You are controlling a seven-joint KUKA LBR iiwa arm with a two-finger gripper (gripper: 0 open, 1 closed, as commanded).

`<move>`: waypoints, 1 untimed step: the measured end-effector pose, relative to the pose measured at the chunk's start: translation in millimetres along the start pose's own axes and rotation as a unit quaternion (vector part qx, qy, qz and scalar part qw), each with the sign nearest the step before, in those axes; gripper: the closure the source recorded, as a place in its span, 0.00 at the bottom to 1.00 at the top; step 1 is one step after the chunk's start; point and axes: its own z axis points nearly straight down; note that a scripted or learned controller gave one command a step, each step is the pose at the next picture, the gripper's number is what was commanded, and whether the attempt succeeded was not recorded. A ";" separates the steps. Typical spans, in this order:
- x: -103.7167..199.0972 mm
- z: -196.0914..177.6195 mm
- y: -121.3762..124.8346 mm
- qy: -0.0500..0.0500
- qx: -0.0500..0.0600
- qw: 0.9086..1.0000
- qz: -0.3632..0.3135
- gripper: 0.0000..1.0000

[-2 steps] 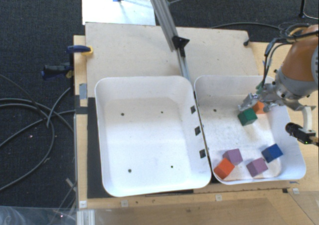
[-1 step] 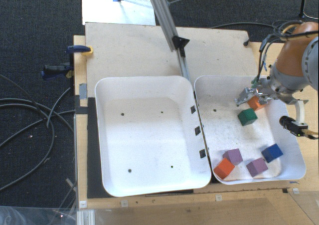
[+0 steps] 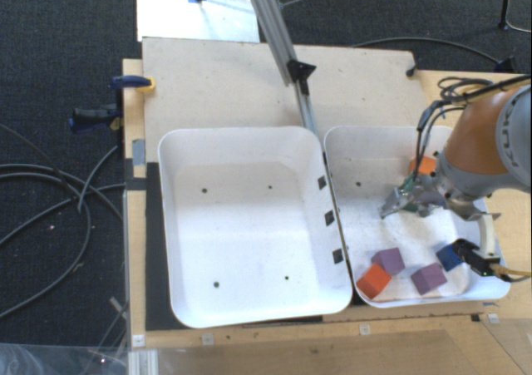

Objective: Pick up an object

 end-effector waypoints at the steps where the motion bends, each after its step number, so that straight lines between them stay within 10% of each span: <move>1: -17.9 -1.9 62.7 -0.002 -0.005 1.000 -0.002 0.00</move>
